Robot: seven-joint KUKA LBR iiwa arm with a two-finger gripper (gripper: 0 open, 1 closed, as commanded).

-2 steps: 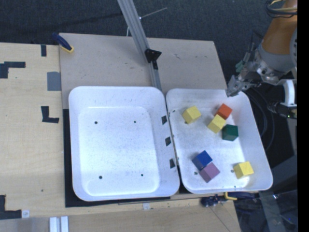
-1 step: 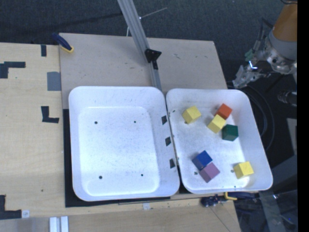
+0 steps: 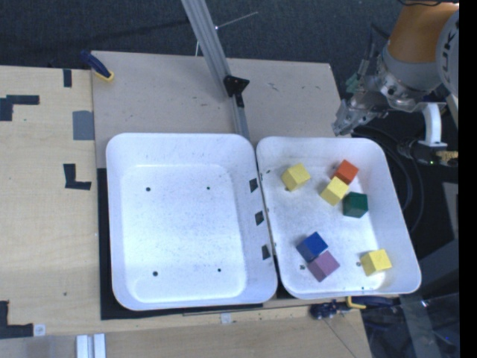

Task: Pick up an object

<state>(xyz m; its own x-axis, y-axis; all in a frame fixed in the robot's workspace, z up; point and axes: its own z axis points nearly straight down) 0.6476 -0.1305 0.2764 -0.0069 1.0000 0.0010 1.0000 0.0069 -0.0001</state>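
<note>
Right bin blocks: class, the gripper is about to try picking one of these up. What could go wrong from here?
1. The orange block, a yellow block and the green block sit bunched together, so the gripper could nudge neighbours.
2. The blue block touches the purple block; grasping one may drag the other.
3. Another yellow block lies near the right bin wall, which might obstruct the gripper.

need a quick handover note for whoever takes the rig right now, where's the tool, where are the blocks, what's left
Tool: above the far right corner of the right bin, outside its rim, nothing seen in it.
Right bin holds seven blocks: yellow block far left, orange block, yellow block and green block clustered far right, blue block touching purple block near middle, yellow block near right.
Done: nothing picked.
Left: descend, grasp one block, lift.
</note>
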